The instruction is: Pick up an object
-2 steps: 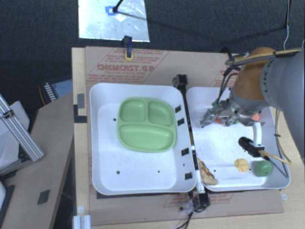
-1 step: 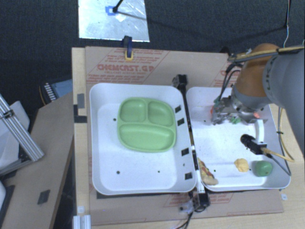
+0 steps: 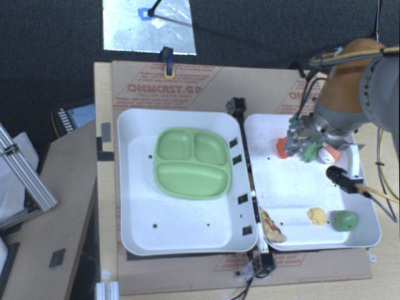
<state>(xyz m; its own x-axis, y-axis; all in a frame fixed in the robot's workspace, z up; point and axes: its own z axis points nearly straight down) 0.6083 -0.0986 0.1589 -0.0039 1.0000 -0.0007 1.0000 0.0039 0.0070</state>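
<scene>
In the right bin (image 3: 294, 186), my gripper (image 3: 300, 144) hangs low over a cluster of small objects at the back. An orange-red piece (image 3: 282, 147) lies just left of the gripper. A green piece (image 3: 310, 154) and a white and orange piece (image 3: 327, 155) lie just below and right of it. The gripper body hides part of this cluster. Toward the bin's front right sit a yellow lump (image 3: 317, 215) and a round green object (image 3: 344, 220). A tan and red slice-shaped toy (image 3: 272, 227) lies at the front left corner.
The left bin (image 3: 134, 217) bears a light green divided plate (image 3: 190, 163). A black divider strip (image 3: 244, 161) runs between the bins. Cables (image 3: 362, 192) trail from the arm over the right bin's right rim. The arm's grey and orange body (image 3: 359, 83) looms over the back right.
</scene>
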